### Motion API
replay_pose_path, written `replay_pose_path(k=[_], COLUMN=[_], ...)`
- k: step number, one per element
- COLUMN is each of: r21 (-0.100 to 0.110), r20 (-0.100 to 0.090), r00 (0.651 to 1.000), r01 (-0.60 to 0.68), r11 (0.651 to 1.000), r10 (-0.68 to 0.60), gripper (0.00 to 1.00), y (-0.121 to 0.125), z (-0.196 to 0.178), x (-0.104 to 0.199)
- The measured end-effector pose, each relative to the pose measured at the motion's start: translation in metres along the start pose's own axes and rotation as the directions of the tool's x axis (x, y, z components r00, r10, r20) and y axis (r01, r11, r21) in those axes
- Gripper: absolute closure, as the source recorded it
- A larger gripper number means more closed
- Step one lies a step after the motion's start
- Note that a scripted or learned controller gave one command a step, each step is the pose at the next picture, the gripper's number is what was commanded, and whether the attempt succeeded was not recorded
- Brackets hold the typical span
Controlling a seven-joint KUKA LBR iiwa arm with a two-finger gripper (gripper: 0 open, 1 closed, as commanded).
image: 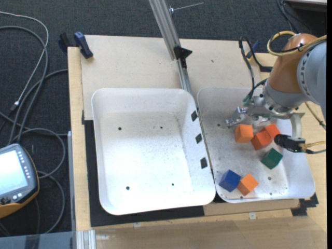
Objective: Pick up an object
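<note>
clearly the gripper [248,119] hangs low in the right bin [306,180], whether its jaws are apart or together i cannot tell. just below them two orange cubes [244,133] crowd together; a descent there risks nudging both and gripping neither.

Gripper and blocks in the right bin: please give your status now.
Gripper low in right bin, above the orange blocks. Nothing seen between fingers. Green block, blue block lie apart, nearer the front.
</note>
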State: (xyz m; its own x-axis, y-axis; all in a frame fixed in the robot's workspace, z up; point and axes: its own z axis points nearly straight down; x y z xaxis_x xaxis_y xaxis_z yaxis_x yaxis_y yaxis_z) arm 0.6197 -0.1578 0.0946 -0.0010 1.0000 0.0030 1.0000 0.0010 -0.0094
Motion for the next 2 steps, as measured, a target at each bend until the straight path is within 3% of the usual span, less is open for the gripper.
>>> replay_pose_path(k=[1, 2], r21=[-0.002, -0.019], r20=[-0.001, 0.002], r00=[1.000, 1.000], r01=[0.000, 0.005], r11=[1.000, 1.000], r10=[0.000, -0.005], gripper=[0.00, 0.00], y=[-0.056, -0.065], z=[-0.004, -0.109], x=[0.039, 0.098])
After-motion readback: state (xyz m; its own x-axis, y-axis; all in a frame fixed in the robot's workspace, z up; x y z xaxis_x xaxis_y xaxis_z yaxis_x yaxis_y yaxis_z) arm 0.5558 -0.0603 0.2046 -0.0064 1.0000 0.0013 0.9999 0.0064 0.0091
